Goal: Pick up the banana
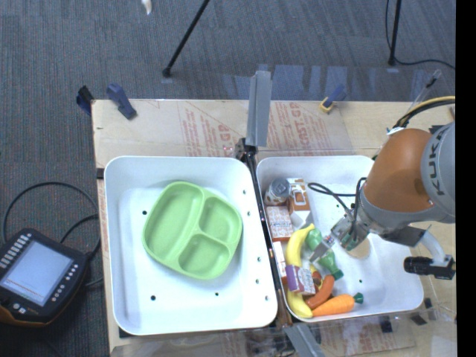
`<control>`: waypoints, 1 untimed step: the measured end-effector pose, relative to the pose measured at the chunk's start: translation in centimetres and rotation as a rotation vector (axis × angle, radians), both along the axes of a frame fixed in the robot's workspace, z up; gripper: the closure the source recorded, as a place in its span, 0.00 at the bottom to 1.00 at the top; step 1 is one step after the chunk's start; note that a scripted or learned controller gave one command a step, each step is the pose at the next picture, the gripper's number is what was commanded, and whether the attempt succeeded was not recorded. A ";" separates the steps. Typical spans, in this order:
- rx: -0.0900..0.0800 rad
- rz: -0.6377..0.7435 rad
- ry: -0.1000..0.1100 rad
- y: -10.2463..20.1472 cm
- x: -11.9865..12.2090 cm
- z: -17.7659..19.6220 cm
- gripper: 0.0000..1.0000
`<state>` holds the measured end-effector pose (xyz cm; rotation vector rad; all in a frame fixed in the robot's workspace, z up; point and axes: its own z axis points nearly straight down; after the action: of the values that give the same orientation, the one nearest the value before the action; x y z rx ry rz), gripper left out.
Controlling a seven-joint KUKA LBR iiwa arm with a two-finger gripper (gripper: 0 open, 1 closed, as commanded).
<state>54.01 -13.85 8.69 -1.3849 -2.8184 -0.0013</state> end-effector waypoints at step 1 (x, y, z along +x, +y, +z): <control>-0.007 0.391 -0.004 3.2 2.7 0.2 0.00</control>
<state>56.74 -10.63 8.88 -0.8135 -3.0400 0.0058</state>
